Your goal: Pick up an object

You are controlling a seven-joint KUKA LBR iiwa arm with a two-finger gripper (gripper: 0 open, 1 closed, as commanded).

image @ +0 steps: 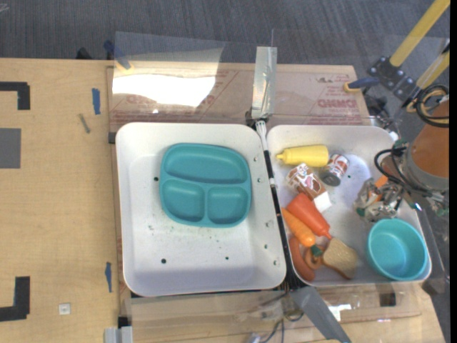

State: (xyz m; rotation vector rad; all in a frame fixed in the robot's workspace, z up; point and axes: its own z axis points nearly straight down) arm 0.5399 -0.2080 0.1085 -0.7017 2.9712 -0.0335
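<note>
Camera view has the gripper [377,200] down in the right bin [357,136], can't tell its jaw state, blue bowl [397,249] just below it, probably light, stiff, slick plastic, so grab the rim.

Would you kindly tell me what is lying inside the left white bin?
The left bin holds a teal divided plate lying flat, with small dark specks on the bin floor around it. Whatever is beneath the plate is covered.
</note>
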